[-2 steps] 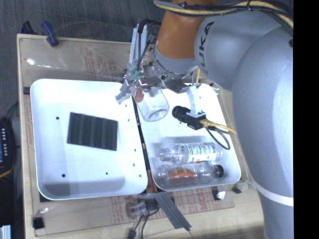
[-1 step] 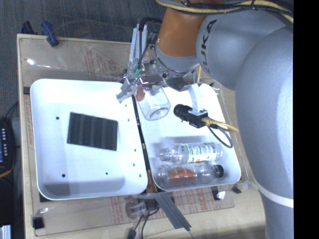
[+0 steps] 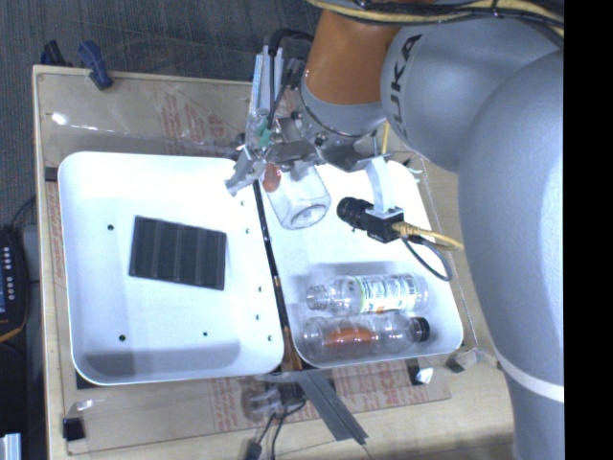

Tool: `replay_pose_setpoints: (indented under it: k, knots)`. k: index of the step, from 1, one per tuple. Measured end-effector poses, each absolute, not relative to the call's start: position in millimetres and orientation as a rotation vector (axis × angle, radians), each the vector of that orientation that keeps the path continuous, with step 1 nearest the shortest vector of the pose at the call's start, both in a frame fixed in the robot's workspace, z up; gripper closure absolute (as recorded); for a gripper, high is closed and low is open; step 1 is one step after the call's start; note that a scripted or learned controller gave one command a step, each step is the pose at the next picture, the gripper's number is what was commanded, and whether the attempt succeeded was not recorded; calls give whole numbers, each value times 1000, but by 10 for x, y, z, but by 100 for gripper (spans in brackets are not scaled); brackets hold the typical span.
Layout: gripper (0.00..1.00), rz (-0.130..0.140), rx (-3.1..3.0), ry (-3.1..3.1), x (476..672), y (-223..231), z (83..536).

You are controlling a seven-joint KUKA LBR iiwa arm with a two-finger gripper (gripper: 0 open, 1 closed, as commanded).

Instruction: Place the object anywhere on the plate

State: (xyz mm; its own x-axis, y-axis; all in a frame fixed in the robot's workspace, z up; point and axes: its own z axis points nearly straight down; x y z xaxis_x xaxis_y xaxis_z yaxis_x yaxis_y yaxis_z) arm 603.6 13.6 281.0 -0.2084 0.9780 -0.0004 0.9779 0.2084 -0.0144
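In the camera view, the big grey arm (image 3: 498,161) covers the far right corner of the right bin (image 3: 442,300), and the gripper (image 3: 261,169) is a tangle of metal at the dividing wall, so whether it is clenched on anything or released I cannot tell. The clear cup (image 3: 301,203) lies tilted just below it at the back of the right bin, its rim touching the gripper. Two clear bottles (image 3: 368,295) lie side by side along that bin's near edge, while the dark ribbed plate (image 3: 178,252) sits alone in the left bin (image 3: 144,338), open white floor all around it.
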Motion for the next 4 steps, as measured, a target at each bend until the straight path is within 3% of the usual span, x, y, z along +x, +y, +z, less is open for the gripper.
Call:
replay_pose_setpoints:
  k: [1,2,3,4]
  knots:
    - [100,3,-1977,-2439,6447,133,4164]
    - [100,5,-1819,-2556,6176,459,3436]
    - [100,7,-1573,-2714,5512,469,2376]
    - [100,5,-1325,-2846,6158,576,2328]
